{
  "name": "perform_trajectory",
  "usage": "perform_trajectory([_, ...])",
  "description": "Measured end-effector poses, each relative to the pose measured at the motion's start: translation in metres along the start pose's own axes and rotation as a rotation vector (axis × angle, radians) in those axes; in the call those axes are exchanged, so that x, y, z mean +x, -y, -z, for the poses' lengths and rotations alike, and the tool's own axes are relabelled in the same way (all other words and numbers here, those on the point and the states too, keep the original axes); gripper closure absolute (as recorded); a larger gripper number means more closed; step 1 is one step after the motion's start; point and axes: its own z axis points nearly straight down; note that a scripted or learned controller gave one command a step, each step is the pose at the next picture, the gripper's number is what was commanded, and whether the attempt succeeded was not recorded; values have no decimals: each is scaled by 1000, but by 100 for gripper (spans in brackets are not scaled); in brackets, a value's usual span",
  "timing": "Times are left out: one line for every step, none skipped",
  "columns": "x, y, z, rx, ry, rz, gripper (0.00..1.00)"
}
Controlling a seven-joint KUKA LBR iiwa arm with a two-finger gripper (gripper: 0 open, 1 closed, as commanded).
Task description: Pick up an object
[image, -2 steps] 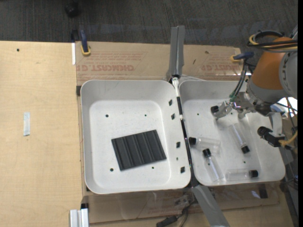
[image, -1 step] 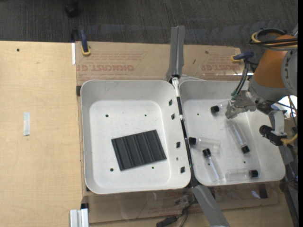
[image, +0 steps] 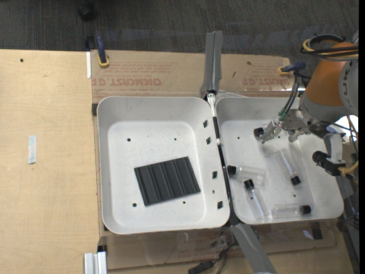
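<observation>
Arm: a grey arm with an orange band (image: 329, 76) is seen reaching in from the right, over the far part of the right bin (image: 319, 214).
End effector: the end effector (image: 278, 129) is held low over the far part of the right bin; whether it is spread or pressed together cannot be told, and nothing is seen pinched in it.
Objects for picking: several clear tubes with black caps are scattered on the floor of the right bin. One tube (image: 288, 167) lies just below the end effector, another (image: 254, 197) lies nearer the front, a third (image: 291, 211) lies along the front wall, and a fourth (image: 244, 170) lies by the left wall.
Left bin: a dark ribbed panel (image: 167, 180) is laid flat and slightly askew in the left bin (image: 114, 147), well apart from the arm.
Divider: the two bins are joined by a grey bar (image: 214, 61) and black clips.
Surroundings: printed cardboard (image: 137, 79) is spread behind the bins on the bench (image: 45, 153), held by clamps (image: 101, 53).
</observation>
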Motion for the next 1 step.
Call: perform_trajectory([9,-7,-9,-1,0,3,0])
